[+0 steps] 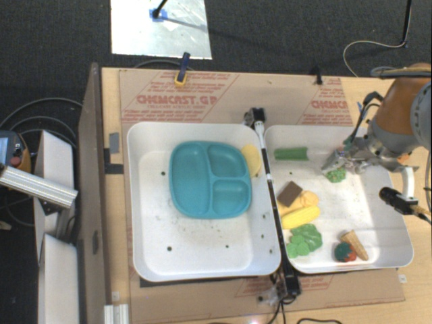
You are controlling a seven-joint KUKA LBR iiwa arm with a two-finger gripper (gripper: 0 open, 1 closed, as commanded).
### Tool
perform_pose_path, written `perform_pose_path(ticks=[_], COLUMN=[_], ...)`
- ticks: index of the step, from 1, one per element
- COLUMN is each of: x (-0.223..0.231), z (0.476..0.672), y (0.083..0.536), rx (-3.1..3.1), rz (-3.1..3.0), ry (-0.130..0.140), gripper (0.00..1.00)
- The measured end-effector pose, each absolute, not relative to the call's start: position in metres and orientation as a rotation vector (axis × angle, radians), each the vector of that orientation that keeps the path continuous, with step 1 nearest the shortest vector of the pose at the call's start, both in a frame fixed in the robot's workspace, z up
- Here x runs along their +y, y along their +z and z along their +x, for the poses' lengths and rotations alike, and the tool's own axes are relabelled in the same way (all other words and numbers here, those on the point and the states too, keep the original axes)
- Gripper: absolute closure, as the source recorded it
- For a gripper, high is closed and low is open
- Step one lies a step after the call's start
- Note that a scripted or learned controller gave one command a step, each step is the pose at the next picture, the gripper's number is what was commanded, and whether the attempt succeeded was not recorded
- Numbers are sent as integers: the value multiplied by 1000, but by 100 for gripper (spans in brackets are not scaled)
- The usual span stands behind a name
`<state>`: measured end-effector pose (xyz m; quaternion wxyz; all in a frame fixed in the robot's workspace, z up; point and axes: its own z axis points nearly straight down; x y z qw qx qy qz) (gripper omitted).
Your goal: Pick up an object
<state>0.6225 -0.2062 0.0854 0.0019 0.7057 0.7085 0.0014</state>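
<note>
Camera view: looks down at a slant on a bench with two shallow white bins side by side, a cardboard sheet under them.
Left bin: holds one teal divided plate with three compartments, lying flat near the middle. One pale yellow piece lies just beside the plate's right edge, against the wall shared with the other bin.
Right bin: holds the loose toy foods, eight pieces counted.
Green pieces: three. A long dark green stick lies near the far left corner; a small light green lump sits toward the far right; a larger leafy green piece lies near the front left.
Yellow and orange pieces: two. A yellow corn cob lies slanted, with a rounder orange-yellow piece touching its far side.
Brown piece: one dark brown block, tilted, just beside the orange-yellow piece.
Front right corner: one tan cone beside one small red and teal ball, the two touching.
Arm: grey with an orange band, reaching in from the right over the right bin's far side.
Gripper: low over the bin, its tip directly above the small light green lump; whether the fingers are apart or together I cannot tell, and nothing is seen lifted.
</note>
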Motion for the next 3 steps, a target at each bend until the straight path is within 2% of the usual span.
perform_pose_path(ticks=[1,2,3], x=[-162,-197,-194], z=[595,661,643], y=[84,80,81], rx=[2228,2257,2231], rz=[2217,2262,2233], ry=[0,-39,-14], gripper=[0,0,0])
